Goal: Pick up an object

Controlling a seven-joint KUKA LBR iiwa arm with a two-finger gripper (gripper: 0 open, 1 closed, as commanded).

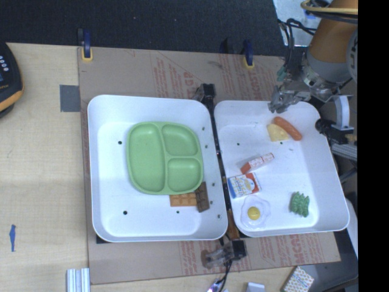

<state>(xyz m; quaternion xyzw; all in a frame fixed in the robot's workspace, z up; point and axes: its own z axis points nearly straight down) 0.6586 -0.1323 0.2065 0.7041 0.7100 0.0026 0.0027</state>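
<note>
The right bin holds an orange hot dog in a pale bun near its far edge. A red and white tube lies mid-bin, with a small white and blue carton below it. A fried egg toy and a green broccoli piece lie near the front. My gripper hovers over the bin's far edge, just above and left of the hot dog, with nothing seen between its fingers.
The left bin carries a green divided plate, with an orange block and a brown piece at its front edge. Blue clamps pin the cardboard mat at the back. A dark device sits far left.
</note>
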